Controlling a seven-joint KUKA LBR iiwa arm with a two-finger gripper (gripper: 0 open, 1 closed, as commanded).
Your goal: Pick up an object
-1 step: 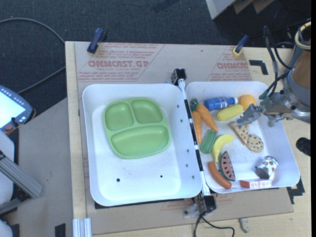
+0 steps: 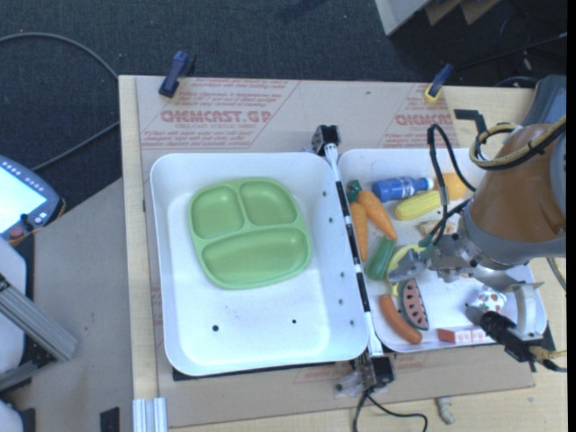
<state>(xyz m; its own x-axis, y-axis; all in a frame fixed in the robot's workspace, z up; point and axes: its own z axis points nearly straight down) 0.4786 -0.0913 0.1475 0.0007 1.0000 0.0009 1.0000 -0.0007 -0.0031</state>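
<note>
The claw is seen low over the right bin, at the end of the arm; whether it is open or closed cannot be told. Just beside it lie a green pepper and a watermelon slice, with a sausage along the near wall. Farther back, two carrots, a corn cob and a blue bottle are gathered. In the left bin, a green divided plate is set. Both bins are carried by the bench.
</note>
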